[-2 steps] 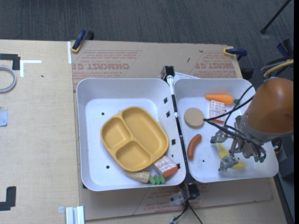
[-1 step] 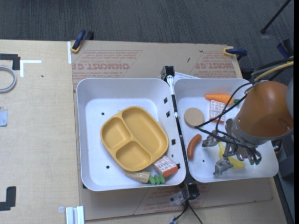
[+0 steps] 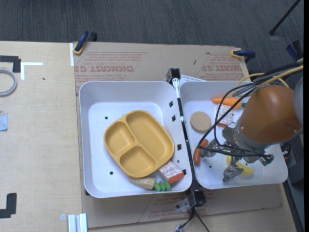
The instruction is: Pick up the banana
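The banana (image 3: 245, 169) is a small yellow piece on the floor of the right bin (image 3: 207, 178), near its front edge, and the arm covers most of it. My gripper (image 3: 232, 171) reaches down over the front of that bin. Its tip sits right at the banana's left end. The orange band of the arm (image 3: 268, 114) hangs over the bin's right half and hides what lies beneath it.
The right bin also holds a carrot (image 3: 226, 101) at the back, a round tan biscuit (image 3: 200, 121) and a sausage (image 3: 199, 150) at the left. In the left bin (image 3: 91, 129) lie a yellow divided plate (image 3: 139, 143) and several small food pieces (image 3: 161, 179).
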You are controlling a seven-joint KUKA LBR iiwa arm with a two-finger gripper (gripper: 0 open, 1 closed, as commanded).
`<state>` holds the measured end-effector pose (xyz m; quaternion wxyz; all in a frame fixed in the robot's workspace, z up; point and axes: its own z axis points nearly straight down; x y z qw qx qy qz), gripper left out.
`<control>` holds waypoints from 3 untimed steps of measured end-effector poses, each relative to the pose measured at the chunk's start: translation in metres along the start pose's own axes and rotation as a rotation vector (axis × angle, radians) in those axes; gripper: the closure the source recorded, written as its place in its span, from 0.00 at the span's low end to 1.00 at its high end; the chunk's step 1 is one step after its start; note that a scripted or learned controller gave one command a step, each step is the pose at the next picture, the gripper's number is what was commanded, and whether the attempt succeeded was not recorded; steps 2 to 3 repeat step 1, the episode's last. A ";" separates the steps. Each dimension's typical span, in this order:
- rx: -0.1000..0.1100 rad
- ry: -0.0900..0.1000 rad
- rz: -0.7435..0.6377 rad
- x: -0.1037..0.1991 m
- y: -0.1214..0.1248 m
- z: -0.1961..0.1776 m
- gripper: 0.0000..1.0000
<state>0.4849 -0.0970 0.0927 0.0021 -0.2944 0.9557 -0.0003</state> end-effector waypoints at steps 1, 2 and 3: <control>-0.001 0.001 0.016 -0.001 0.001 0.000 0.00; -0.001 0.001 0.016 -0.001 0.001 0.000 0.00; -0.001 0.001 0.016 -0.001 0.001 0.000 0.00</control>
